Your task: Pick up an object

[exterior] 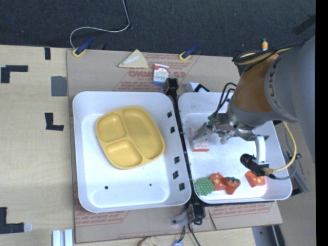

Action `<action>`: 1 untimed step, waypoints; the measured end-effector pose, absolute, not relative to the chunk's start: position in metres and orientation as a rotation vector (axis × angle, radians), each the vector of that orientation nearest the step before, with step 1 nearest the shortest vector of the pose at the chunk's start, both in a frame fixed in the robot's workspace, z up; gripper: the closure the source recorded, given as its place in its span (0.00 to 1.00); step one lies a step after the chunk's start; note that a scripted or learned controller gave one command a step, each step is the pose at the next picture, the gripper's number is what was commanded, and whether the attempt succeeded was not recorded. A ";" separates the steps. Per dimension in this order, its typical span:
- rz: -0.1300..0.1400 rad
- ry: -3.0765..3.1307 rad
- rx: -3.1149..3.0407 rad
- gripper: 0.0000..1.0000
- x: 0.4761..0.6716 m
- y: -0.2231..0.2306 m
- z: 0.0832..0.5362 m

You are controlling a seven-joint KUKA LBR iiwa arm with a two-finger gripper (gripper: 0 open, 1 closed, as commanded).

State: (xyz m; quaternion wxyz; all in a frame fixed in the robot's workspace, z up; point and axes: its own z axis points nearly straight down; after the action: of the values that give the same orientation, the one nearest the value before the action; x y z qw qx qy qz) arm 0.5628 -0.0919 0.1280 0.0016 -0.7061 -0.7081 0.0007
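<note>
My claw (201, 133) hangs directly over the small white-and-red packet (200, 146) in the right bin (277, 193); finger spread unreadable, nothing visibly held.

Even overhead light is washing the scene, the white bins (82, 137) are glaring slightly, soft shadows are falling beneath the arm (256, 94), and fine detail is blurring throughout.
</note>
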 end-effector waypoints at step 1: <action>0.000 -2.223 -2.221 0.00 0.557 -0.097 0.086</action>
State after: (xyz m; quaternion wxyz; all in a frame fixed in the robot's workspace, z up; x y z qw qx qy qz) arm 0.5569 -0.0966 0.0859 -0.0002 -0.7068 -0.7075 -0.0001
